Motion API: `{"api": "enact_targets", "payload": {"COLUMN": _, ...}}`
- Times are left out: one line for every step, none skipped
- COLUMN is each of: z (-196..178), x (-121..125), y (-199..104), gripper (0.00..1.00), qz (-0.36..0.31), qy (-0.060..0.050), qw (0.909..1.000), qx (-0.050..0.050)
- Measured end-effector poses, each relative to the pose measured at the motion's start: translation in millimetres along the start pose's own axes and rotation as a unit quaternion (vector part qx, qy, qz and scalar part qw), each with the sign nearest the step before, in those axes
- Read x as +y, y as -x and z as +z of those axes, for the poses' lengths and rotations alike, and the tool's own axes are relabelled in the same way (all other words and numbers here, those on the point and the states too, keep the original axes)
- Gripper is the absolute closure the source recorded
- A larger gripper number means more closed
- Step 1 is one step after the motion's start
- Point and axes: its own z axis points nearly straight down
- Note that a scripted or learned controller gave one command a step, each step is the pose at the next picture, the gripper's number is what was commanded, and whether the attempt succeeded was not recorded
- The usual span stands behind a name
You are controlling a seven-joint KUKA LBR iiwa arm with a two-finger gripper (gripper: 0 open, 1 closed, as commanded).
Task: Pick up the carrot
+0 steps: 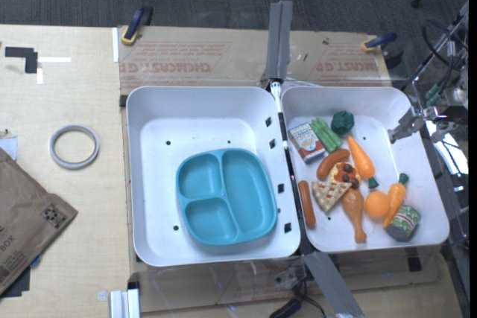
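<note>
Carrot, orange plastic with a green stalk [395, 197], lay near the front right corner of the right-hand shallow white bin [425, 160], touching a dark green tin [403, 223]. The metal gripper [408, 126] sat at the bin's right rim, apart from the carrot; its opening could not be told.

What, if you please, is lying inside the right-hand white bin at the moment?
The right bin holds toy food: two carrots, a drumstick, a pizza slice, sausages, a small carton, green pods and a can. The pile hides whatever lies beneath it.
</note>
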Motion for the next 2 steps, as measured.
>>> {"api": "enact_targets", "payload": {"z": 93, "x": 56, "y": -34, "gripper": 0.0, "qz": -0.042, "qy": 0.0, "qw": 0.9991, "qx": 0.0}}
{"api": "enact_targets", "payload": {"z": 189, "x": 67, "y": -2, "gripper": 0.0, "qz": -0.064, "qy": 0.002, "qw": 0.998, "qx": 0.0}}
